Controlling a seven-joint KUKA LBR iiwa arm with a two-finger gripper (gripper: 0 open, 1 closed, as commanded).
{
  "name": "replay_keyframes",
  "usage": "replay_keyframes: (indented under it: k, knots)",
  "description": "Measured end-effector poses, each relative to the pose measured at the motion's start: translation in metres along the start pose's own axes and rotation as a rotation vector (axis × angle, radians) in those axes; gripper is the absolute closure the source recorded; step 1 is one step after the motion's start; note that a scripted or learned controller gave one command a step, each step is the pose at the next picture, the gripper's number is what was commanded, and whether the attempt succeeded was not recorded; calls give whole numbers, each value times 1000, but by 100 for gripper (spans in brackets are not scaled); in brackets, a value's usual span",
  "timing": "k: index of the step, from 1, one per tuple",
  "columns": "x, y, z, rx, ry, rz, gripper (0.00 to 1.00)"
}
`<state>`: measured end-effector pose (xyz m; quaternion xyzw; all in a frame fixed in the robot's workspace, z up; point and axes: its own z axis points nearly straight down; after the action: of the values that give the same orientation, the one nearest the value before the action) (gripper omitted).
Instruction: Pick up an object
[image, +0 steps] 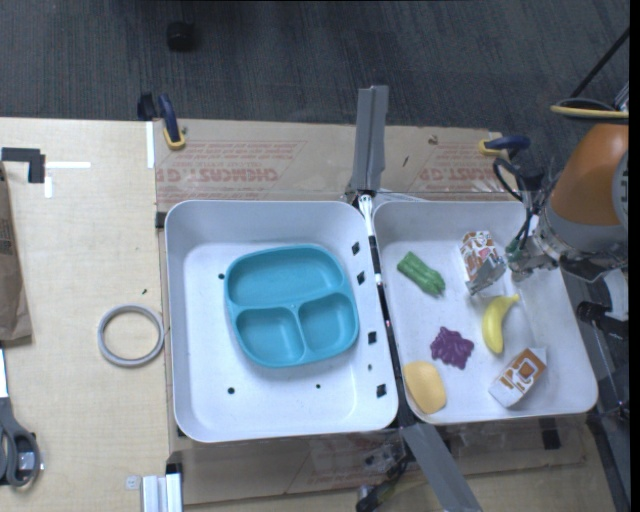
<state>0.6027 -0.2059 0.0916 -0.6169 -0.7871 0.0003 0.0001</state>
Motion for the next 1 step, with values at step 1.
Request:
replay_keyframes:
  k: [1]
  knots:
    - [1,-56,0,0,6,-51,0]
